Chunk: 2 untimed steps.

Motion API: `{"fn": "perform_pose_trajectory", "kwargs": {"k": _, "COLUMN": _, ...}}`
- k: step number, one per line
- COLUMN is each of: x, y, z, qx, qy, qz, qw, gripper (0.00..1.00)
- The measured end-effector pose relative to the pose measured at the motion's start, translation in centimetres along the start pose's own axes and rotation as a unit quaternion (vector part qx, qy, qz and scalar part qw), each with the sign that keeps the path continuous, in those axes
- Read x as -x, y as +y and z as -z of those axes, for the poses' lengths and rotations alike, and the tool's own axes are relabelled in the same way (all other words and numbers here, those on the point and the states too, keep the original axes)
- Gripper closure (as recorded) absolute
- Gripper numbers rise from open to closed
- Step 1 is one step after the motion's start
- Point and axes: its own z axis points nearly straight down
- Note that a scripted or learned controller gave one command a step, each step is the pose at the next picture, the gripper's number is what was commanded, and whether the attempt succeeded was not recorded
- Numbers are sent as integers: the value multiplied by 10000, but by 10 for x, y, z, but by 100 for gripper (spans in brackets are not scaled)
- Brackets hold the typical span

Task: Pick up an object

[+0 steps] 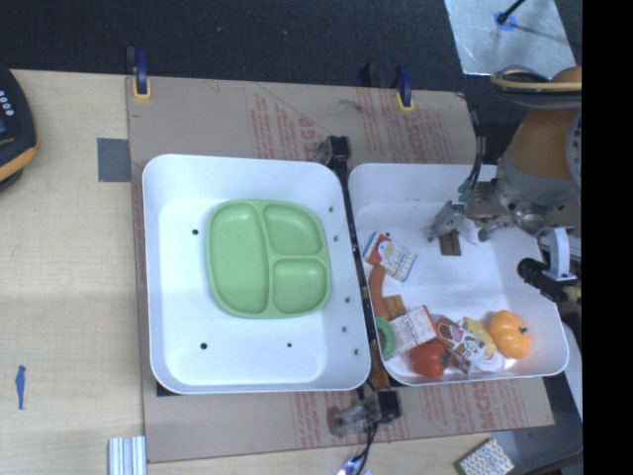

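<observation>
The pale wooden worktop carries a brown cardboard sheet printed with faded red lettering, clamped along its far edge by two blue clips, one at the left and one further right. A grey tape patch sits on the worktop just left of the cardboard. At the far left edge lies a dark device with an orange rim, only partly in view. A small blue mark shows near the left edge. On the dark floor at the far right lies a crinkled pale sheet. A black clamp sits at the far end of the seam between the bins.
</observation>
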Motion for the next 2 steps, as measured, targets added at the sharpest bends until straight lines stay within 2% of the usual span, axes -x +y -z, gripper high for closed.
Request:
{"fn": "perform_pose_trajectory", "kwargs": {"k": 1, "x": 10, "y": 1, "z": 6, "qx": 21, "qy": -5, "qz": -12, "qw": 10000, "gripper": 0}}
{"fn": "perform_pose_trajectory", "kwargs": {"k": 2, "x": 6, "y": 13, "z": -25, "qx": 10, "qy": -6, "qz": 6, "qw": 10000, "gripper": 0}}
